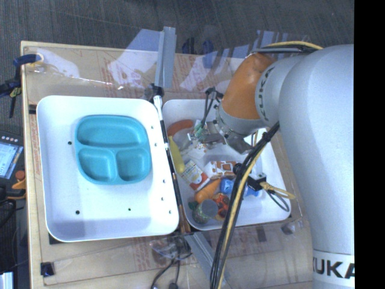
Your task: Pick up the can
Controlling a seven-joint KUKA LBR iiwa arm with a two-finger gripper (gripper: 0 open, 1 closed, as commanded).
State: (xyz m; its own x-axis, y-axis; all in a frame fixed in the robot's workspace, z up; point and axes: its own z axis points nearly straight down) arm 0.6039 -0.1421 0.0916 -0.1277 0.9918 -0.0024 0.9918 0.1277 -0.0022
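Our gripper (201,134) hangs over the right bin (278,173); we cannot tell its state. The can (206,209) appears to lie nearer us, among clutter at the bin's near edge.

Robotics lab bench.
A KUKA arm (313,161) at three o'clock, two white bins (54,161), loose cables (168,270) at six o'clock.

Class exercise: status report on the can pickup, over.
Hand low in right bin, over clutter. Can near bin's front edge, not gripped. Cables drape across the pile.
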